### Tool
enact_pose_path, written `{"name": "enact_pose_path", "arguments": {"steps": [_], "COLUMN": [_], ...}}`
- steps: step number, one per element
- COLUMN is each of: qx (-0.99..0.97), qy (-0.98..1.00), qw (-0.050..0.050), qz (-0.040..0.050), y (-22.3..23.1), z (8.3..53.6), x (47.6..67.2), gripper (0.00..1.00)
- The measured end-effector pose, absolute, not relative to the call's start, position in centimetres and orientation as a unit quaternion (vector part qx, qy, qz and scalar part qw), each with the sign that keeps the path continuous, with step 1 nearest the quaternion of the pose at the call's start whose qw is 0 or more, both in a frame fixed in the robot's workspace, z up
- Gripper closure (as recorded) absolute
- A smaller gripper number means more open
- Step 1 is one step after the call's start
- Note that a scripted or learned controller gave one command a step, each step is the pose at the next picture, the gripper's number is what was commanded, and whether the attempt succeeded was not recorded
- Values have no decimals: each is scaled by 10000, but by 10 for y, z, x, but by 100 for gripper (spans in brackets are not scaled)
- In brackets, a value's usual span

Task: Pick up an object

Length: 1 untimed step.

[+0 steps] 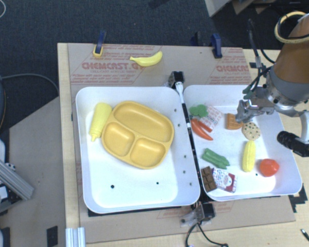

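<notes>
Left bin [87, 138]: yellow divided tray [138, 134] mid-bin, yellow bottle [98, 120] touching tray's left side. Right bin [293, 181]: carrot [202, 129], green pepper [215, 158], corn [249, 155], tomato [268, 167], cookie [251, 131], chocolate [207, 178]. Gripper [245, 110] low over far part near cookie. Banana [147, 59] lying on worktop [67, 86] beyond bins, near far edge.

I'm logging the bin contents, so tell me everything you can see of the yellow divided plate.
The yellow divided plate looks like smooth matte plastic, rounded at the corners, with three compartments: one large along its upper right, two smaller along its lower left. It lies flat, turned at a slant, in the left bin, nothing visible inside it. A yellow bottle lies against its left edge.
</notes>
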<state>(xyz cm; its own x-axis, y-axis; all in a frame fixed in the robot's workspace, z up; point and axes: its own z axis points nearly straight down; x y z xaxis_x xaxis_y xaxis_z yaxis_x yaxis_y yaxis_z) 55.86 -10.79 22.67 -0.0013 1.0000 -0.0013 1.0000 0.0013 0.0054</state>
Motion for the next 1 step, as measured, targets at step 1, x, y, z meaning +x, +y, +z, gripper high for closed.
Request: {"name": "enact_pose_path", "arguments": {"steps": [1], "qx": [7053], "qy": [7089], "qw": [-15], "qz": [1], "y": [-59], "z": [217], "x": [565], "gripper": [100]}}
